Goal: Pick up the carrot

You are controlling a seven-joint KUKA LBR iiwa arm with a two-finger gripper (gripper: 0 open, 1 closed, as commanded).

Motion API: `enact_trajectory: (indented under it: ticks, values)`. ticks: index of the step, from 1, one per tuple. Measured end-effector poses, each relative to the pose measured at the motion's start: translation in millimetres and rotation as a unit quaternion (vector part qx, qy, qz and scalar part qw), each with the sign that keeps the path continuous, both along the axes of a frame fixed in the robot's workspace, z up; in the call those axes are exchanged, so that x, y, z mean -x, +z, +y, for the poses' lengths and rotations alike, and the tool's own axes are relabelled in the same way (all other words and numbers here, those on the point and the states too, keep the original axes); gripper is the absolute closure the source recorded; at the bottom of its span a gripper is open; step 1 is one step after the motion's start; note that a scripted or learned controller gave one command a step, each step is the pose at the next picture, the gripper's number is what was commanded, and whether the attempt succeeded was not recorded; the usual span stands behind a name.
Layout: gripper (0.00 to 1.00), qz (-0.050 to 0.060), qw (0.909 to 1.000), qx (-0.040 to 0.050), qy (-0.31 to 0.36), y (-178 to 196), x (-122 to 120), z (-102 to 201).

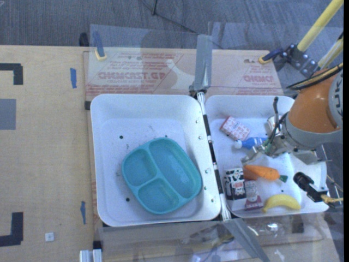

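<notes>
Orange carrot (pixel 262 172) lying lengthwise in lower middle of right bin (pixel 218 109), green tip toward frame's right. Gripper (pixel 269 146) just above it in the picture, at centre-right of frame, hanging from grey arm (pixel 312 119) with orange band; cannot tell whether jaws spread or pressed together, and nothing seen pinched. Blue bottle (pixel 250 143) just left of gripper, pink-patterned packet (pixel 235 127) above that. Yellow banana (pixel 281 202) near lower right corner, black-and-white packet (pixel 235 183) left of carrot. Teal divided tray (pixel 161 175) in left bin (pixel 103 113), lower centre of frame
</notes>
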State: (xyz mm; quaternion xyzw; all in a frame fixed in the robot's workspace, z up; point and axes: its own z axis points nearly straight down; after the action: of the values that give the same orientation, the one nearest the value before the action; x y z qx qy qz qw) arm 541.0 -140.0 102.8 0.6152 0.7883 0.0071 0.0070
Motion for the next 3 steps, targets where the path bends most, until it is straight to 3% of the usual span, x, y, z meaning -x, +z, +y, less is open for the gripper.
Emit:
enact_trajectory:
  ticks: [1, 2, 3]
  values:
    - [0.00, 0.004, 0.9997, 0.0019, -0.025, -15, 58, 1]
    - [0.00, 0.009, 0.9962, 0.0008, -0.087, 28, 52, -42]
    - [0.00, 0.006, 0.9974, 0.0024, -0.072, -15, 57, 6]
